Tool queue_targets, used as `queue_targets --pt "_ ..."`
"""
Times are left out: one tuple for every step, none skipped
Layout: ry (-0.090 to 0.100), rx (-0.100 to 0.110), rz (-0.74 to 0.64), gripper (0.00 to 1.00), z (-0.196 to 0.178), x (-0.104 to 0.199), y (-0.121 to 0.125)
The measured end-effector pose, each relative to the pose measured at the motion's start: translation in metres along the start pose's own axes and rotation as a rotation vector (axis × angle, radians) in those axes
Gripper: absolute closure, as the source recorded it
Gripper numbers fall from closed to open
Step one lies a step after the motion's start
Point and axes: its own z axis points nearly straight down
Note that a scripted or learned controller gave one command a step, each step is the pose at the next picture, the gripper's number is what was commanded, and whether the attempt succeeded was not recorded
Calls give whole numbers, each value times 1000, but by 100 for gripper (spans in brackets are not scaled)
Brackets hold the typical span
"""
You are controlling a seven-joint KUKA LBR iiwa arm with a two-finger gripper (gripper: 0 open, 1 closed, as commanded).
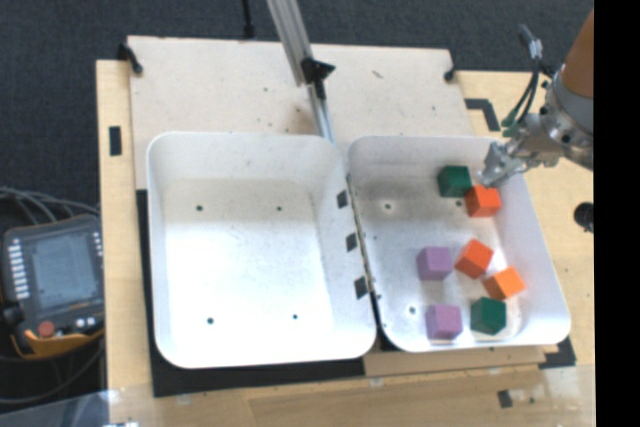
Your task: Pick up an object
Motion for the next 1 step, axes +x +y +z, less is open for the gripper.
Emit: queue_targets --pt "1 2 1 100 0 47 -12"
